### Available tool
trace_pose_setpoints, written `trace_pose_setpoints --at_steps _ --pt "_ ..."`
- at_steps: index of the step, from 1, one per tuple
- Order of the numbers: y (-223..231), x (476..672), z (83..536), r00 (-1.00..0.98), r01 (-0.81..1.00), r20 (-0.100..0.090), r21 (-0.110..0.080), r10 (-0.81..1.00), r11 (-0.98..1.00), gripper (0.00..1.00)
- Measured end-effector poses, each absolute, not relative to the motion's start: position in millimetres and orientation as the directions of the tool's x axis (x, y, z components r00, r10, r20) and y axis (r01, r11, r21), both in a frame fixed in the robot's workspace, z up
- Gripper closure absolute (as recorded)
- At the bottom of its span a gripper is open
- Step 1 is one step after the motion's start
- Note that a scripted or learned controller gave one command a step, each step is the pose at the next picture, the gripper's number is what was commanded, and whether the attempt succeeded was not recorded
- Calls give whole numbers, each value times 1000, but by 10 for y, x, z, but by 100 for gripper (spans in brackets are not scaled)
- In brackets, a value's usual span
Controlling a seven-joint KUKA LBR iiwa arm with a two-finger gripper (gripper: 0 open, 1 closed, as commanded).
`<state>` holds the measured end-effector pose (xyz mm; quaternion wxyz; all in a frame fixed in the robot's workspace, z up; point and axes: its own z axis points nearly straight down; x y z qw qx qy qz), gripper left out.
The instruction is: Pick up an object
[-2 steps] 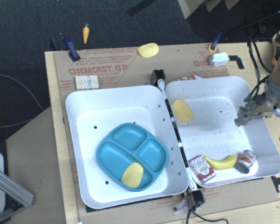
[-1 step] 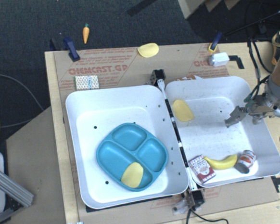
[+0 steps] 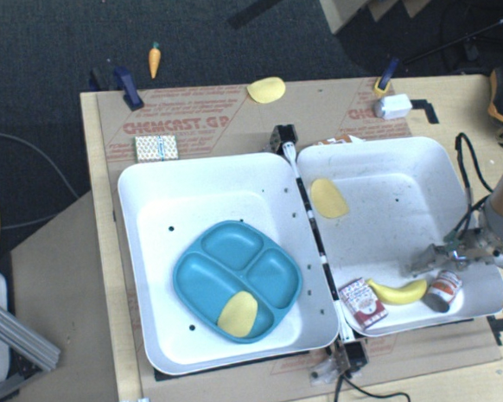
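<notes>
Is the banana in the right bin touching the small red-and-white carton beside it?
Touching. The camera view shows the banana's left end lying over the carton's upper right corner, with no white bin floor visible between them.

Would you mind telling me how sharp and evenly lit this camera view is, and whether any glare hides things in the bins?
In the camera view, light is even and soft; the white bins look bright but not blown out. Focus is mildly soft: print on the small carton is unreadable. The gripper is blurred, its shape hard to resolve. The banana and blue tray cast only faint shadows.
</notes>
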<state>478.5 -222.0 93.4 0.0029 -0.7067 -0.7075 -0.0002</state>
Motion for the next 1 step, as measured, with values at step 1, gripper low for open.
trace_pose_setpoints --at_steps 1 --pt "-1794 5537 881 -1 1000 -1 2 1000 1 0"
